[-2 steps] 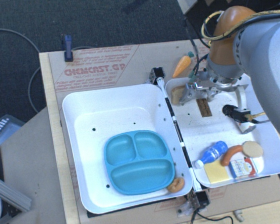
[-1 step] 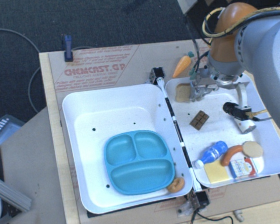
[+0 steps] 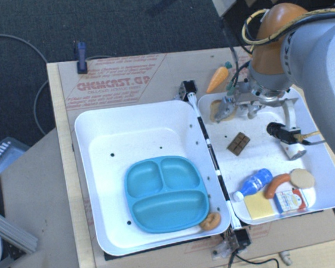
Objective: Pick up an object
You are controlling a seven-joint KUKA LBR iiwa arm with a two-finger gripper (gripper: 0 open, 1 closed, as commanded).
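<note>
My gripper (image 3: 240, 107) hangs low over the far left corner of the right bin (image 3: 325, 169). A tan, bread-like piece (image 3: 220, 113) lies right beside it on its left, and I cannot tell whether they touch. A brown chocolate square (image 3: 238, 143) lies on the bin floor just in front of the gripper. At the bin's near end sit a blue bottle (image 3: 255, 183), an orange-red sausage (image 3: 275, 185), a yellow block (image 3: 260, 206), a small printed carton (image 3: 293, 201) and a round beige piece (image 3: 301, 176).
An orange carrot (image 3: 217, 78) lies at the back, just outside the right bin's far rim. The left bin (image 3: 96, 144) holds a blue divided plate (image 3: 165, 193), and a small brown pretzel-like item (image 3: 211, 220) sits in that bin's near right corner.
</note>
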